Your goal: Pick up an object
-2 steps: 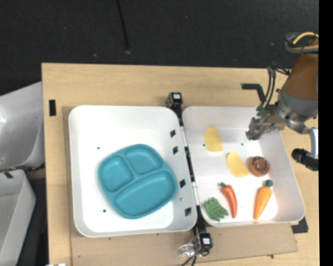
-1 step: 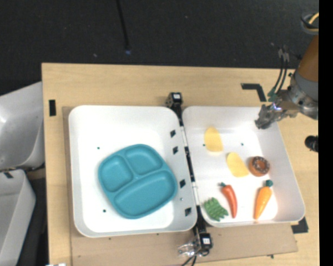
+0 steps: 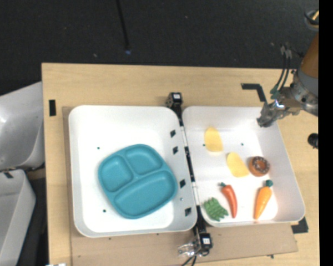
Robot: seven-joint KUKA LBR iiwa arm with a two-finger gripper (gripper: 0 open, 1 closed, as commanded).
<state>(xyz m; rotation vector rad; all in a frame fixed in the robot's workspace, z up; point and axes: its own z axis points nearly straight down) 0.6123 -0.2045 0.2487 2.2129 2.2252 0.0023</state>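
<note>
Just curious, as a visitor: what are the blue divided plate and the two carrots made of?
The blue plate looks like moulded plastic: uniform colour, soft matte sheen, rounded compartments. The red-orange carrot and orange carrot seem to be toy plastic or rubber, smooth and evenly coloured; the view leaves that open.

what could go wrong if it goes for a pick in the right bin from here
1. The round brown doughnut-like toy sits touching the yellow oval piece, so a grasp on either may nudge or catch both.
2. The orange toy carrot and the green leafy toy lie near the right white bin's front wall, which could block a finger.
3. The gripper hovers at the bin's far right corner, away from every item, so a straight descent would likely close on nothing.
</note>
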